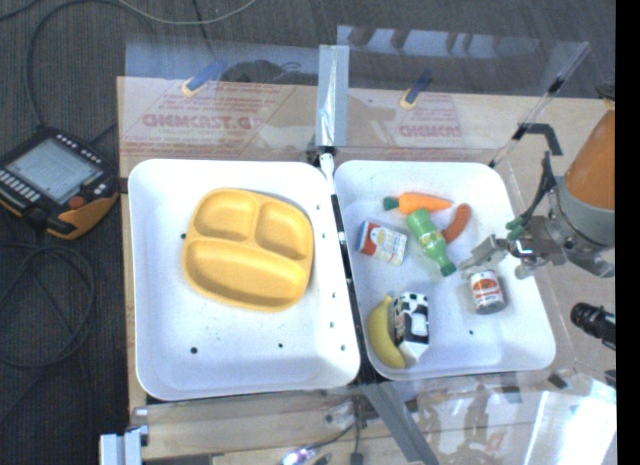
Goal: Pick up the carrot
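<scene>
dark carpet floor (pixel 60 353) with loose cables (pixel 40 283); a teach pendant (pixel 55 181) lies left of the bench.

The carrot (pixel 424 201) lies near the back wall of the right bin (pixel 520 348). A green bottle (pixel 429 237) touches its front, and a sausage (pixel 457 222) lies just beside its tip. Above it there is open room. The can (pixel 486 291), banana (pixel 382 331) and cartons (pixel 384 242) sit farther forward.

two bins (pixel 160 353), one tray (pixel 249 248), one carrot (pixel 424 202), one banana (pixel 381 332)
</scene>
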